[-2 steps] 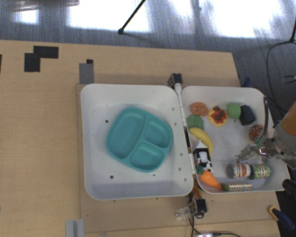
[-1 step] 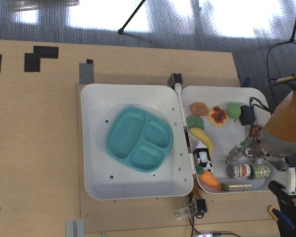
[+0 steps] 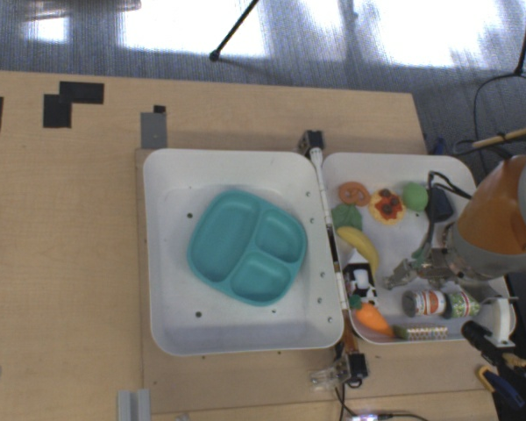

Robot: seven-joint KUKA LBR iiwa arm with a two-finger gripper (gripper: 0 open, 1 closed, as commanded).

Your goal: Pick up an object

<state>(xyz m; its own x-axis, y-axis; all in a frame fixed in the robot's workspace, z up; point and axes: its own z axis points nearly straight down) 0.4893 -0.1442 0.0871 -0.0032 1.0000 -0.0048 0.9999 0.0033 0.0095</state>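
Two bins: left bin (image 3: 158, 261) carries a teal tray (image 3: 248, 246), right bin (image 3: 460, 160) crowds banana (image 3: 358, 245), carrot (image 3: 373, 319), can (image 3: 425, 303) at frame lower right, where gripper (image 3: 414, 268) hovers just above can, grasp state unreadable, presumably lining up a pick.

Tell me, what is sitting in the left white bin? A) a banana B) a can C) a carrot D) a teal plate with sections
D: the teal plate with sections lies in the left bin, while the banana, carrot and can are all in the right bin.
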